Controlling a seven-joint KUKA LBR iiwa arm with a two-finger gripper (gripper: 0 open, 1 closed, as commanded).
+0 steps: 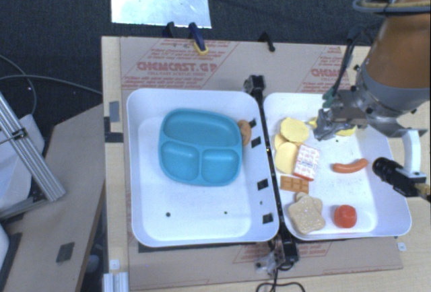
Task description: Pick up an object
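Note:
My gripper hangs low over the back of the right bin, pointing down and left. A yellow thing peeks out from under it, mostly hidden by the wrist. Left of the gripper lie two pale yellow pieces. A white packet with red print lies just below it, and an orange-red sausage to its lower right. Nearer the front are a small orange cracker, a bread slice and a red tomato.
The left bin holds a blue divided plate with a small orange-brown piece at the plate's right edge. A black divider runs between the bins. A metal frame stands off the bench at the left.

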